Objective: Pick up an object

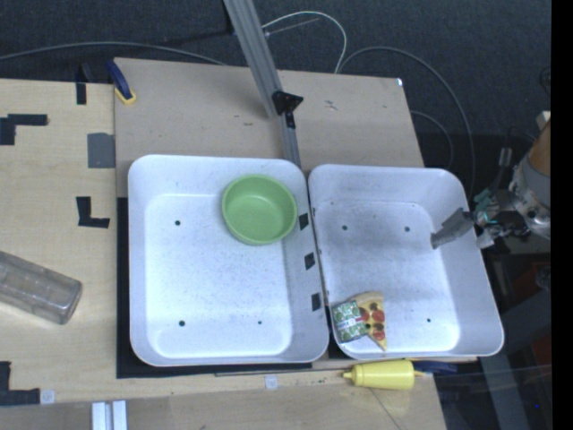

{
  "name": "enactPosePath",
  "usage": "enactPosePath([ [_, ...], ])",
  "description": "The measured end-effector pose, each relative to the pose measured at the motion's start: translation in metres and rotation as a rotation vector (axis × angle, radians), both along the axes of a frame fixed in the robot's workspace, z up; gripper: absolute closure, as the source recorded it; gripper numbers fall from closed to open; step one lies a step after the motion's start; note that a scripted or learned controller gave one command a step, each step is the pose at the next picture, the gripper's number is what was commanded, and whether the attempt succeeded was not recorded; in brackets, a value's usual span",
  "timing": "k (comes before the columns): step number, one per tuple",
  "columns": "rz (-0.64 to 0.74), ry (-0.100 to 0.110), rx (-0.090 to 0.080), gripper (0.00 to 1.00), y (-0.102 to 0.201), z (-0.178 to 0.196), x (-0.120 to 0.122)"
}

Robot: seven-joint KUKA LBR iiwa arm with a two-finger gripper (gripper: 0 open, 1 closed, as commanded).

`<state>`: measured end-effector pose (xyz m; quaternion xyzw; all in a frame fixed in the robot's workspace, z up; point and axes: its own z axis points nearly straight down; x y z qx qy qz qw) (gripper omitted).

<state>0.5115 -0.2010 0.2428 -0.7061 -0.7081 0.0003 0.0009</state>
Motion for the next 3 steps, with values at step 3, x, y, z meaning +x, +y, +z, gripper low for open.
enactPosePath([
  [3, -0.002, 0.004, 0.000, 0.00, 0.000, -0.087, 0.001],
])
